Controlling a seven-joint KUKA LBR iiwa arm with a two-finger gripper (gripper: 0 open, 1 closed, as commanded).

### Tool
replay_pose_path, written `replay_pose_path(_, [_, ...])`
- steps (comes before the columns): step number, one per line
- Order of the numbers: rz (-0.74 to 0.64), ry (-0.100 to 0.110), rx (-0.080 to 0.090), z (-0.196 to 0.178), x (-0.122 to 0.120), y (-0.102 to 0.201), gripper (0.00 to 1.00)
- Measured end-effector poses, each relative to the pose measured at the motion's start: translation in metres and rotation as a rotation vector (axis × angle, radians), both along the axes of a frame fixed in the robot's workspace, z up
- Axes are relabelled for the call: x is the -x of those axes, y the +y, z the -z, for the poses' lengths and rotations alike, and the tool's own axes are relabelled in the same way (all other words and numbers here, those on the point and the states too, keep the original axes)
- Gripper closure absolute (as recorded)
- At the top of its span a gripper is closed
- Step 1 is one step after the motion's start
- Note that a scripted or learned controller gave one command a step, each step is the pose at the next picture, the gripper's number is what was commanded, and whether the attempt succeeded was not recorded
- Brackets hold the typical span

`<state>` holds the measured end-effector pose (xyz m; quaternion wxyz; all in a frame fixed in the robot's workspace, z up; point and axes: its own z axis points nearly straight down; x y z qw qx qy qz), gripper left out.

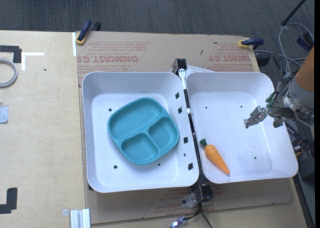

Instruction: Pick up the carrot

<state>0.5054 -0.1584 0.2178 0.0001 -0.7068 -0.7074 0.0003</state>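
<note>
The carrot [216,158] lies on the floor of the right bin [280,169], near its front left corner, green top pointing toward the divider. The gripper [256,116] hangs over the same bin's right side, well apart from the carrot; I cannot tell its state. The left bin [95,172] holds 1 blue tray [143,130]. This looks like the approach step: the next move calls for travel left and forward, then descent.

A teal divided plate [144,131] lies in the left white bin [95,172], on clamped cardboard [120,54].
</note>
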Motion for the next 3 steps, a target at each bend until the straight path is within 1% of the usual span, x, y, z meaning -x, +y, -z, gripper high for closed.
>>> replay_pose_path(1, [0.002,0.001,-0.001,0.093,0.016,0.054,0.00])
replay_pose_path(2, [0.003,0.001,-0.001,0.126,0.028,0.060,0.00])
replay_pose_path(3, [0.004,0.000,0.001,0.126,0.028,0.063,0.00])
